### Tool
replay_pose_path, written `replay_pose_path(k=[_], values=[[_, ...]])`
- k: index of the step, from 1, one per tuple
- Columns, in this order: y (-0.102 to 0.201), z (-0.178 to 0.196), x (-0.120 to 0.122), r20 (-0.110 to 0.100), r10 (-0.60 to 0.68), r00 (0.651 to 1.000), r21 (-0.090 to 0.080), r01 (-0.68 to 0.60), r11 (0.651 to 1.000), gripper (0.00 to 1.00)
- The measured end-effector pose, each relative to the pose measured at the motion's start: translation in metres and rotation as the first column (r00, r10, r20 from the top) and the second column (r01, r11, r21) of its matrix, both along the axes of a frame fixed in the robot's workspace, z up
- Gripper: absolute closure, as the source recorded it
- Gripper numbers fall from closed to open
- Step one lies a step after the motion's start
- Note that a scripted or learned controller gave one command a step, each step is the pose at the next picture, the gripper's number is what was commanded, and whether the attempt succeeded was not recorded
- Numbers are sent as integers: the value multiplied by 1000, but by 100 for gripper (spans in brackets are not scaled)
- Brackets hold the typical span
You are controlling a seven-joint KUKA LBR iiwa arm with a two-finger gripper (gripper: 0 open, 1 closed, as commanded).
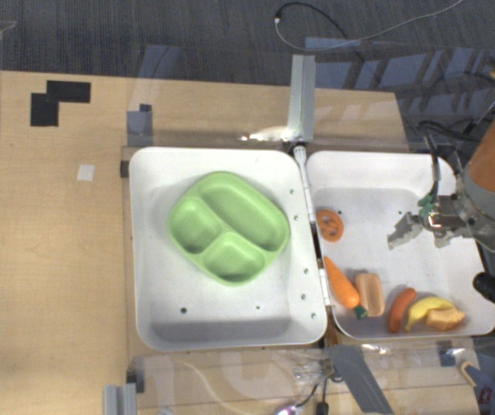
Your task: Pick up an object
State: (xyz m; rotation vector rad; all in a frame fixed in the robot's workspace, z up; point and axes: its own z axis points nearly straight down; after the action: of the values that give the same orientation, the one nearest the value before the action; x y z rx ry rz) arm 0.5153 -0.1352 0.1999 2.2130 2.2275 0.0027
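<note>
Toy food lying below the jaws

Carrot (343,286), hot dog (369,292), red pepper (400,309) and banana (429,309) are lying at the right bin's (377,180) near edge, apart from the jaws (408,229), which are hanging above them, holding nothing; whether they are apart, I cannot tell.

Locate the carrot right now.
The carrot lies in the right bin, by its left wall toward the near edge, just left of the hot dog and below the orange disc.
</note>
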Motion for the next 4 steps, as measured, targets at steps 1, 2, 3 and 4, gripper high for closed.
replay_pose_path(k=[1,2,3,4], values=[[46,-99,-9,3,262,965,-1,-262,965,0],[1,-110,40,11,-76,997,0,76,997,0],[-45,-103,110,4,-137,991,-2,137,991,0],[-55,-58,156,5,-167,986,-1,167,986,0]])
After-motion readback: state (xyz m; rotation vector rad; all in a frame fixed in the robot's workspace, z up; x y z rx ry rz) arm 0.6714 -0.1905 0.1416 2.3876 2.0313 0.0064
